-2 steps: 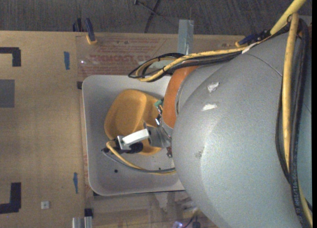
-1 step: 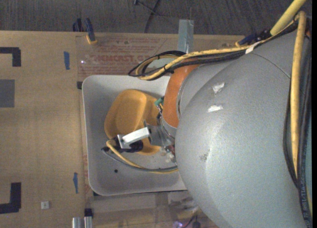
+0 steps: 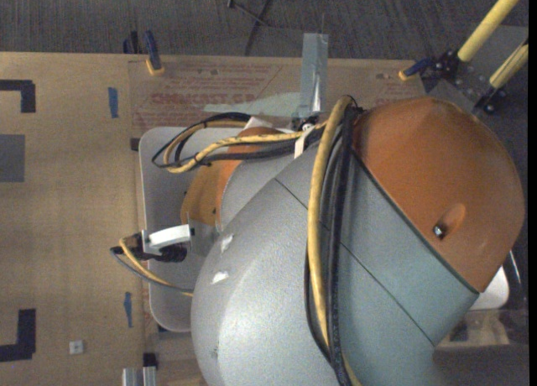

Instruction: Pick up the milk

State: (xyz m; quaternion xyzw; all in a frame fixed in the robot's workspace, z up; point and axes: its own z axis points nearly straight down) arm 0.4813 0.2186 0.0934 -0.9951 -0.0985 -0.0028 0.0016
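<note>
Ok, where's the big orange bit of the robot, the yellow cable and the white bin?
Orange band [image 3: 436, 183], camera view: middle of its rounded orange shell.
Yellow cable [image 3: 317, 208], camera view: its stretch running down the grey arm.
White bin [image 3: 159, 174], camera view: bare floor near its left rim.

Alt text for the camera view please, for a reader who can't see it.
A grey robot arm with a large orange section crosses most of the frame, covering nearly all of a white bin on a tan bench. Yellow and black cables run along the arm.
</note>
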